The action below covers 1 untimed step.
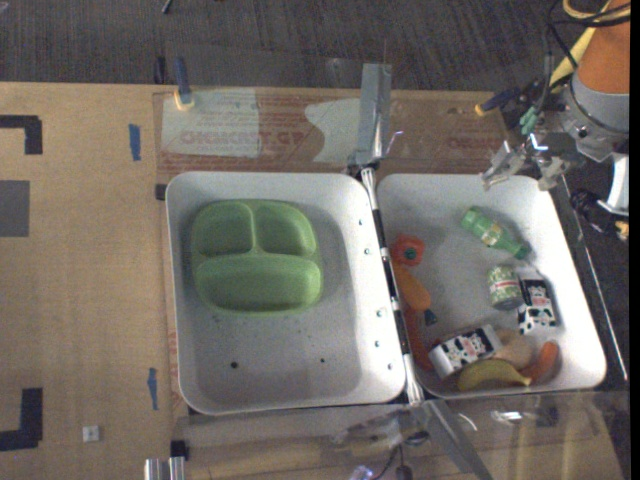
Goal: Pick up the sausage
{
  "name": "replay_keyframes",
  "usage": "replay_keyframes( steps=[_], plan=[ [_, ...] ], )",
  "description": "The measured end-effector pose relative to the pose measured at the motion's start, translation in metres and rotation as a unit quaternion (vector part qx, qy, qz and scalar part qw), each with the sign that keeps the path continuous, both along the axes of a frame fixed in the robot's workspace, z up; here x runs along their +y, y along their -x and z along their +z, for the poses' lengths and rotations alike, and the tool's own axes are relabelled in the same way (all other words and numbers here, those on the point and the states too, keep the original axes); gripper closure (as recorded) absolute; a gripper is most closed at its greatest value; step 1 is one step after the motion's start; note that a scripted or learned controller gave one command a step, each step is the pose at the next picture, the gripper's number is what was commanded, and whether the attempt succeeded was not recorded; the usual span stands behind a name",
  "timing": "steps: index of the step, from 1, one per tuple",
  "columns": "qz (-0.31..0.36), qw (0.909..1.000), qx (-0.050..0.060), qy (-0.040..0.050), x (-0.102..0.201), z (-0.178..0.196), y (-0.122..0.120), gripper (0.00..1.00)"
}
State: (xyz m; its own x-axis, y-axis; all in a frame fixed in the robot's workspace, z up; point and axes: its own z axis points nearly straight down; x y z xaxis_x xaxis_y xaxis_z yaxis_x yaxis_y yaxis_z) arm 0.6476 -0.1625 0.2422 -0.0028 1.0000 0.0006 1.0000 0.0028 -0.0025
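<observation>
From the camera view, the pincer [520, 163] is hovering over the far right corner of the right bin [585, 363], and I cannot tell how its tips are set, wide or narrow; nothing is showing between them. The sausage [544, 360], a smooth reddish-brown stub with rounded ends, is lying well apart from the pincer, at the bin's near right corner.

Here is the worry: that sausage is sitting jammed in a cluster. A curved yellow banana [491, 375] is touching it on the side away from the wall, and 2 boxy cow-print cartons, 1 [463, 350] beyond the banana and 1 [537, 308] between sausage and pincer, are crowding the approach. A descent there is likely clipping a carton or catching the banana instead, and the slick rounded skin is risking a slip-out against the bin wall. A green bottle [492, 232] and small round can [505, 286] are lying nearer the pincer, along its path.
</observation>
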Motion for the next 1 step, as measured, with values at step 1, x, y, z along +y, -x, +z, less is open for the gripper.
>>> replay_keyframes(
  steps=[1],
  plan=[
    [0.001, 1.0000, -0.002, 0.0001, 0.0504, -0.1553, 0.0452, 0.00]
  ],
)
